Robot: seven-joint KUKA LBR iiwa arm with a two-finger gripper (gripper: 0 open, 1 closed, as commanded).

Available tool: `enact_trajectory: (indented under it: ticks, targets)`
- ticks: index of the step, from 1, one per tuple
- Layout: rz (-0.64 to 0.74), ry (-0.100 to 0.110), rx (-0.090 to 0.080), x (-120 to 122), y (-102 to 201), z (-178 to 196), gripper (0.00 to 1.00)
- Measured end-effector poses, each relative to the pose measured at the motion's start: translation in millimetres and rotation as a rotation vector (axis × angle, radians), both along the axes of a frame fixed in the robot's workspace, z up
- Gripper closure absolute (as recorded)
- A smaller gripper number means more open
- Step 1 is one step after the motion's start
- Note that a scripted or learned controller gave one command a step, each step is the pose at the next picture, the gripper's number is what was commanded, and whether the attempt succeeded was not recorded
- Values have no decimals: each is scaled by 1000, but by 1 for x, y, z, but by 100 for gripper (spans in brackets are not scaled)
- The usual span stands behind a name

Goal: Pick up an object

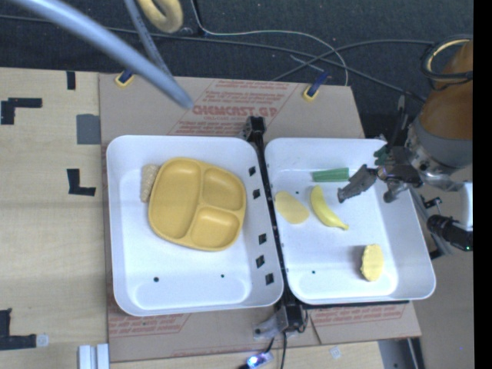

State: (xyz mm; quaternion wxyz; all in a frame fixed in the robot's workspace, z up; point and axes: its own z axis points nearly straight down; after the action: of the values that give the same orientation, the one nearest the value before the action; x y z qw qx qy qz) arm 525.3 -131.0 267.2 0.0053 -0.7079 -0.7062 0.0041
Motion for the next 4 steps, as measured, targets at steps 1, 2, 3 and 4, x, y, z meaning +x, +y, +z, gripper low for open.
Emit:
enact_trajectory:
  ticks: [1,2,3,4]
  targets:
    - [3,-11,-2,2,0,6,0]
    - [2,-7,-2,-2,-9,-49,0]
    - [3,-8,-1,-3,-5,-93,0]
    - [3,-7,-1,-3,5,-151,0]
